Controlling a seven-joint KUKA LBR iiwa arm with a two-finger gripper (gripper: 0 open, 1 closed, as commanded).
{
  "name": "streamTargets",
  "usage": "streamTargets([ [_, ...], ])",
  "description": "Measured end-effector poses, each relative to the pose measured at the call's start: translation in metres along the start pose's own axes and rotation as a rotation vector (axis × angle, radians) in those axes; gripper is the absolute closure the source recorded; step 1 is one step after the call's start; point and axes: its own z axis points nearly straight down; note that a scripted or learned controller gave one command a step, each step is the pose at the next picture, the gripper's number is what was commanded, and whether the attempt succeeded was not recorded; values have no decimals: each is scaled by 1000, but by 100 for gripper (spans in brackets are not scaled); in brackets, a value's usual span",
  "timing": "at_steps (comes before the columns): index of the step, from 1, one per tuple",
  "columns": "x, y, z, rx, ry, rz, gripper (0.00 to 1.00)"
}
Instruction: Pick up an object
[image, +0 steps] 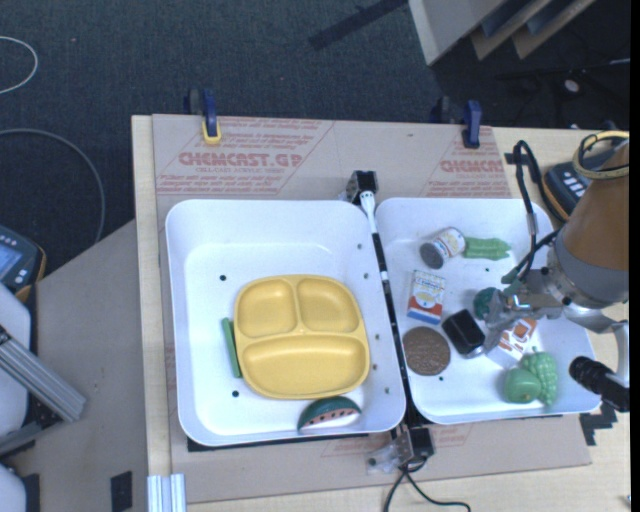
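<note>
Right bin (400, 330), candidates for your pick:

- Black block (464, 332), centre, tilted. Looks rigid and light; you take it across its short sides.
- Brown disc (427, 351), near the front-left edge, lying flat. Thin, little to grip; you would likely slip off it.
- Small carton (426, 297), left of centre. Probably light card, crushable; go gently across its narrow width.
- Can (443, 246), toward the back edge, on its side. Hard, round, likely to roll.
- Green toy (532, 379), front-right corner. Lumpy, seemingly soft; forgiving to squeeze.

Claw (507, 303): low over the bin's middle-right, just right of the block and near a teal piece (487, 299). You cannot tell how far it is parted, nor whether it has anything.

Left bin (190, 300): yellow tray (300, 335), melon slice (330, 413) at the front edge.
</note>
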Motion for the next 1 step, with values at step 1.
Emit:
streamTargets([
  [1, 80, 11, 6, 0, 0, -1, 100],
])
